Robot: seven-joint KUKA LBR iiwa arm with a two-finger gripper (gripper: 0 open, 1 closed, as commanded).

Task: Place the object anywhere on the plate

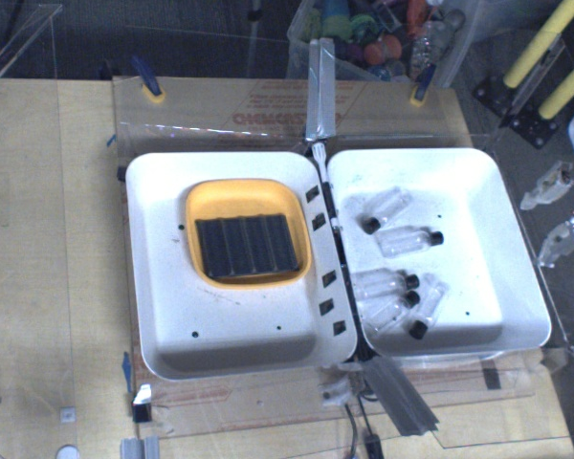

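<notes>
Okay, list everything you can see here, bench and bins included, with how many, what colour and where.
bins: two, white, shallow, side by side on the bench
plate: one, yellow-orange, squarish, in the left bin
dark ribbed block: one, black, lying on the plate
clear bottles: about five, transparent with black caps, lying scattered in the right bin
divider strip: one, with black tabs, along the seam between the bins
bench: one, light wood, under both bins
tub of toys: one, clear with mixed colours, behind the bins at the top
yellow tubes: two, top right corner
hand: pale parts at the right edge, beside the right bin; too little visible to tell its state
</notes>
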